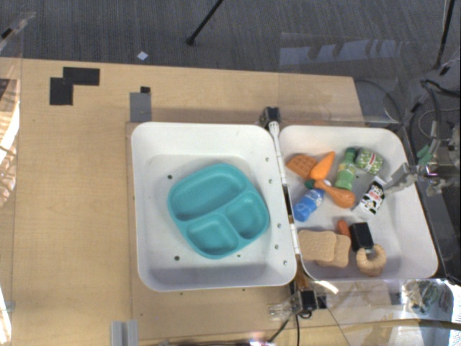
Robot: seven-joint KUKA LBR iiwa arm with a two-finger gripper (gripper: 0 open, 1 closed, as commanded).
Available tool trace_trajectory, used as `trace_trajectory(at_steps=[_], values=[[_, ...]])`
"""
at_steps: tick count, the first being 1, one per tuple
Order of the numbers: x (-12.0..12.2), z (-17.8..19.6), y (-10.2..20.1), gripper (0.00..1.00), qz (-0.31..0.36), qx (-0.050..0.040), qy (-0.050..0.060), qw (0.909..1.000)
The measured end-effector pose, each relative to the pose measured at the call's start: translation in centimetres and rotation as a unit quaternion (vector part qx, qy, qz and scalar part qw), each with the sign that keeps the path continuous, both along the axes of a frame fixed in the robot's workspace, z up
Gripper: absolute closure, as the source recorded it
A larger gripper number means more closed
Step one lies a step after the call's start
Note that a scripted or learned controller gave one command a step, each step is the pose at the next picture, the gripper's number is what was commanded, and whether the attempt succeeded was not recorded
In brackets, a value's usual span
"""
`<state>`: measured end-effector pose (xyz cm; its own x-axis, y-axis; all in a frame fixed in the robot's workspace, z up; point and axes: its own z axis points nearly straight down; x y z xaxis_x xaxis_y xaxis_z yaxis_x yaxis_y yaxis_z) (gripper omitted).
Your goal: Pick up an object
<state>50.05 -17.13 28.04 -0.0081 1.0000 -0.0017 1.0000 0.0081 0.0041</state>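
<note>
Wooden bench (72, 215), seen from above, bearing two shallow white bins side by side. The left bin (151, 150) holds a teal divided tray (218, 210), lying flat near its middle. The right bin (410, 229) holds the candidates for picking, all resting on its floor: a tan bread slice (323, 247) at the near edge, touching a ring-shaped pastry (371, 260) with a small black block (360, 234) just beside it; an orange carrot (323, 166) lying over a waffle-like piece (301, 166); a second orange piece (337, 193) below them; a green can (367, 160) and green bottle (347, 174) toward the far side; a blue-capped bottle (308, 204) near the dividing wall; and a small black-and-white carton (373, 197). The gripper (431, 166) stands at the right bin's right rim, just beside the carton; whether its jaws are released or clenched cannot be told from here. Nothing is seen lifted, so the pick is judged not yet made: approach, closing and lifting remain.
</note>
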Motion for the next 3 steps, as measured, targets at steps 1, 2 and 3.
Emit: trace_trajectory(at_steps=[1,2,3], values=[[10.6,-18.8,1.4,0.0,0.101,0.0006,-0.001,0.9949],[10.9,-17.3,1.3,1.0,0.101,-0.0019,-0.005,0.9948],[9.5,-6.0,5.0,1.0,0.007,-0.0001,-0.006,1.0]])
